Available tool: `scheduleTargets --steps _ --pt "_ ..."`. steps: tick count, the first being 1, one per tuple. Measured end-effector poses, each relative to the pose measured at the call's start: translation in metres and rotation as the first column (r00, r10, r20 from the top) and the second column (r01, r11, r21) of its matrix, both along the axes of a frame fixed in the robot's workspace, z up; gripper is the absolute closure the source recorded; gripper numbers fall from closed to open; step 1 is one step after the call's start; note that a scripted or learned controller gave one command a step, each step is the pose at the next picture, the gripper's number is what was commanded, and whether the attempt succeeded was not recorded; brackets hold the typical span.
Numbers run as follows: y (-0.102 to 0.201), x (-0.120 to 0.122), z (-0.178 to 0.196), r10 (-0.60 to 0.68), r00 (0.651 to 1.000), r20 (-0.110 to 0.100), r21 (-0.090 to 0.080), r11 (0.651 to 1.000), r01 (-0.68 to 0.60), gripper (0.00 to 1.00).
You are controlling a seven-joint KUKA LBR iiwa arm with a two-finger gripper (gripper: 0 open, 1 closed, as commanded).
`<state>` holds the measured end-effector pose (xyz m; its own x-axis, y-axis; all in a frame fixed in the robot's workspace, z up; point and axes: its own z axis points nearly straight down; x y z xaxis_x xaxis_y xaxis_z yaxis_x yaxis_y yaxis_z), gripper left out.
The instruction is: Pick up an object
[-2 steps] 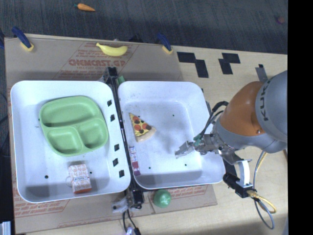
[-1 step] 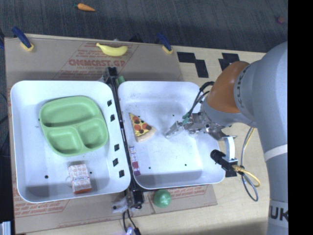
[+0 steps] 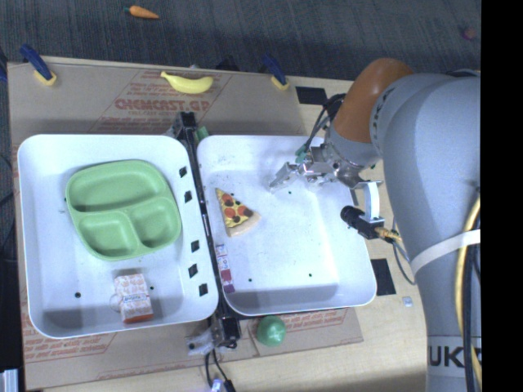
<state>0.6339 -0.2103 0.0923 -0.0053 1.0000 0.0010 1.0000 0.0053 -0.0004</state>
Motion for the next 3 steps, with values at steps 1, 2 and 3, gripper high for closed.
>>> scheduleTargets --steps 1,2,3 --pt "-0.001 -0.004 0.124 0.001 1.0 0.003 -0.002 1.0 -0.001 0.0" --pt "0.0 -0.051 -0.001 0.0 1.0 -0.002 0.0 1.0 0.0 0.0" --pt "0.006 0.014 0.0 0.0 1.0 0.0 0.0 1.0 0.0 0.0"
